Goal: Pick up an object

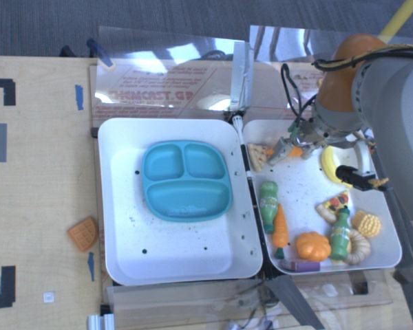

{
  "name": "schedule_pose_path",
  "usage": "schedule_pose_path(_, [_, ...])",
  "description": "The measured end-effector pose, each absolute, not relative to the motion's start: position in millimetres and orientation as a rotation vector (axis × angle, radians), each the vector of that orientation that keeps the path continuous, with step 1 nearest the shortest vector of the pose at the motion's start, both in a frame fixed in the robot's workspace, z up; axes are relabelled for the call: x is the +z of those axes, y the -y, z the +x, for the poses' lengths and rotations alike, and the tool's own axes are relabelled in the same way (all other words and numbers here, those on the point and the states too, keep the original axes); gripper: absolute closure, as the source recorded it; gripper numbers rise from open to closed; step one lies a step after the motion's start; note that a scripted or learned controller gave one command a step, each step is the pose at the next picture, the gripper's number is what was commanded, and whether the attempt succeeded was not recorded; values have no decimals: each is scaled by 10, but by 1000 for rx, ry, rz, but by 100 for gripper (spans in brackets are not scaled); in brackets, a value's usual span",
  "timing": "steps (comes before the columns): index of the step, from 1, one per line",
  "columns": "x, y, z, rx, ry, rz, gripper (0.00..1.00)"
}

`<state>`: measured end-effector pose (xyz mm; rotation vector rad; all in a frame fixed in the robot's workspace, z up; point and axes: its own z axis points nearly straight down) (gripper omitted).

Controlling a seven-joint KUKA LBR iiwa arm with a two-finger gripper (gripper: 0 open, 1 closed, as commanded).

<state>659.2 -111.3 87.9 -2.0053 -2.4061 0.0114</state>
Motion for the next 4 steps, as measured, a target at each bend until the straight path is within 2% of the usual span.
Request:
schedule_pose_path(1, [869,1039,6629,24,2227,-2197,0])
schedule_pose_path(2, [867,1490,6641,14,2141,-2270,0])
schedule_pose_path(3, [976,1557,6622,34,2139,-2279,100])
schedule_pose_path(4, [981,1547,6631,30,2141,-2279,0])
